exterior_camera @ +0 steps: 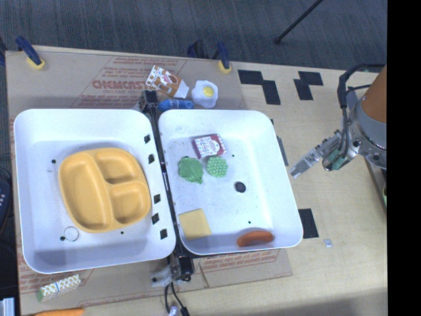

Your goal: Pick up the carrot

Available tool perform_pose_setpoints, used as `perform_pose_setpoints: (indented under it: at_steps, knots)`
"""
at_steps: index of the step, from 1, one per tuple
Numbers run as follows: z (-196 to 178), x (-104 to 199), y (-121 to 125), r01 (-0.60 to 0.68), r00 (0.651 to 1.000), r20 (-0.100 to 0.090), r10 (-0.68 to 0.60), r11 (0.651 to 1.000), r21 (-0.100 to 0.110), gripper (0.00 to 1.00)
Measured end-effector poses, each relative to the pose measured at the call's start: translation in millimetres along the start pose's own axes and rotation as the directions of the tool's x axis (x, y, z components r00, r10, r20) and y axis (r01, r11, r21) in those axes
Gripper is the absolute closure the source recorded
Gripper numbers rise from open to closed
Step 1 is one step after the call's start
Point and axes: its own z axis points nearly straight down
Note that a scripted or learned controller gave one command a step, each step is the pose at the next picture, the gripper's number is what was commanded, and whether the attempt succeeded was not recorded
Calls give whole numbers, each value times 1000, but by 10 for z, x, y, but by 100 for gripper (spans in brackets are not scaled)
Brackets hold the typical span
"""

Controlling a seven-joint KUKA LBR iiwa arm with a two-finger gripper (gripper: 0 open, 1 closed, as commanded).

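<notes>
The carrot (255, 238) is a short orange piece lying against the near wall of the right bin (284, 203), towards its right corner. My gripper (305, 165) hangs beyond that bin's right rim, over the bench, pointing left towards the bin. It is well apart from the carrot, up and to the right of it. Nothing shows in the gripper.
The right bin also holds a red-white packet (208, 145), two green pieces (191, 170) (218, 167), a yellow block (195, 223) and a small dark disc (240, 187). A yellow divided tray (104, 188) lies in the left bin (26, 196). Small items (205, 93) sit behind the bins.
</notes>
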Motion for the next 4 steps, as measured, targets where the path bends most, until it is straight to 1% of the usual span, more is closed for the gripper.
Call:
perform_pose_setpoints:
  at_steps: [1,2,3,4]
  knots:
    - [1259,4,11,48,999,-6,-48,999,3,100]
    - [189,-33,54,408,913,0,-408,913,0,100]
    - [1166,9,-2,624,782,-4,-624,782,-1,100]
    - [443,0,1,901,434,1,-901,434,0,100]
